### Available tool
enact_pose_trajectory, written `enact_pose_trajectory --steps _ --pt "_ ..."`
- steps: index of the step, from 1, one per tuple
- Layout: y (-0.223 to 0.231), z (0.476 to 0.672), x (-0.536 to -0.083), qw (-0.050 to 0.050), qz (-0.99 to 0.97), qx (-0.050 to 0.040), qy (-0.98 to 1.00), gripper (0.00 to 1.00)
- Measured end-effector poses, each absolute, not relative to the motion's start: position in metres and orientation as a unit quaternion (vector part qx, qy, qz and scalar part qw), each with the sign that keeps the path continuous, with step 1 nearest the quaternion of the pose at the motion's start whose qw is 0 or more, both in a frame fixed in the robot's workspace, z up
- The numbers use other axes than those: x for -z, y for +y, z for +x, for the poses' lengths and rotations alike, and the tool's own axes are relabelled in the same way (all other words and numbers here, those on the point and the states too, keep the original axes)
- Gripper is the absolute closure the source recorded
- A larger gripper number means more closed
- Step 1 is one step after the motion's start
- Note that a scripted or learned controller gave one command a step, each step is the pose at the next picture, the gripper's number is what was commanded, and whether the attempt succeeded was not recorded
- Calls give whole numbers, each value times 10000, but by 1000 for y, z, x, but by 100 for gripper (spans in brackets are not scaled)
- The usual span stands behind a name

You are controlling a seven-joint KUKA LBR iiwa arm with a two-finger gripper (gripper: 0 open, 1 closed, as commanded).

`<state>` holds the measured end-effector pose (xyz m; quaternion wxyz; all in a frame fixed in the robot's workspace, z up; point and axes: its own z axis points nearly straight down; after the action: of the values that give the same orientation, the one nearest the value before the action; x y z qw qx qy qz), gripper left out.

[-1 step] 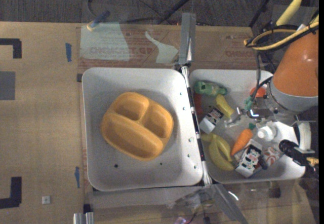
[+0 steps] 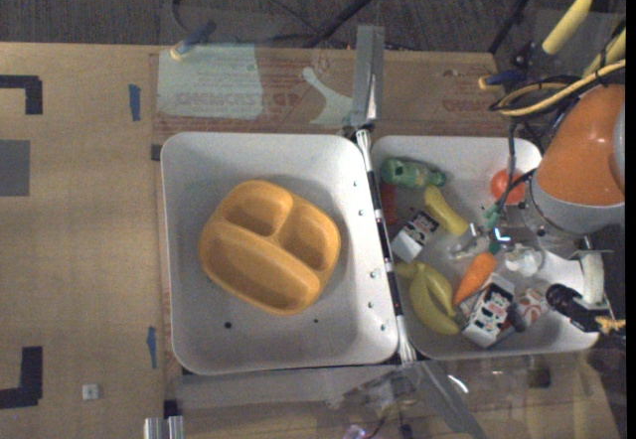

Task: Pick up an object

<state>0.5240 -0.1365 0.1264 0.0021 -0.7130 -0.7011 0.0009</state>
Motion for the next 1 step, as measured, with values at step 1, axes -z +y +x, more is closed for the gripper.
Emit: enact_pose_trajectory --steps 1 --pt "-144 526 -86 -2 -5895 12 -8078 0"
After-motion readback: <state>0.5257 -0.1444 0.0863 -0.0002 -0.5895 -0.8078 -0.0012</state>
